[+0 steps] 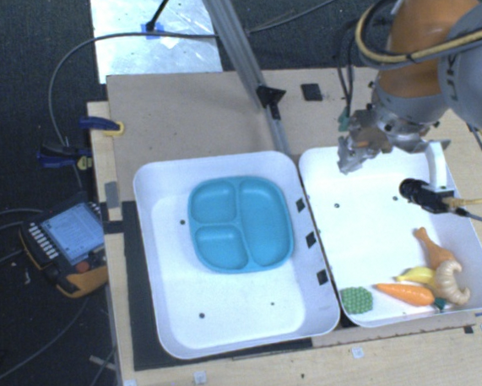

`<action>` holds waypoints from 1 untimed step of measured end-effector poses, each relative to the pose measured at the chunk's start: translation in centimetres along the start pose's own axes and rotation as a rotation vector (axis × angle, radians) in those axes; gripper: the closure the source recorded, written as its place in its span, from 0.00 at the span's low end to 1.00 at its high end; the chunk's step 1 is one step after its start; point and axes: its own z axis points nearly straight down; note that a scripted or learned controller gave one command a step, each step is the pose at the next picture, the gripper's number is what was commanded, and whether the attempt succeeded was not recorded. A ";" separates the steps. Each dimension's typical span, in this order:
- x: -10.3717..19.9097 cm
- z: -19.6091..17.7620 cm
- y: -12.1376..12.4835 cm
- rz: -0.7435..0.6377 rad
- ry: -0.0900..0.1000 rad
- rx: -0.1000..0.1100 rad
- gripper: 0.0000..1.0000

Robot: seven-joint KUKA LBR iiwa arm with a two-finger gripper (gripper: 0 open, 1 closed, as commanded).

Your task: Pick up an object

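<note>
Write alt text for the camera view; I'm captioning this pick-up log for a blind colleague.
A grey robot arm's pincer hangs over the far edge of the right white bin, away from the toy foods clustered in its near corner: a carrot, banana, green piece and others. The left white bin holds a blue divided plate.

I look down on a tan bench top (190,108) standing on dark carpeted floor (9,74), with a grey pole (239,44) slanting across its far edge. Beyond the bench a shiny sheet (153,31) lies on the floor, catching bright light. To the left of the bench I see a handheld pendant (64,247) with its screen lit, loose cables (67,64) trailing over the carpet, and blue-handled clamps (83,139) at the bench's edge.
</note>
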 end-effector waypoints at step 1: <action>5.1 -0.5 -0.9 -0.001 0.001 -0.001 1.00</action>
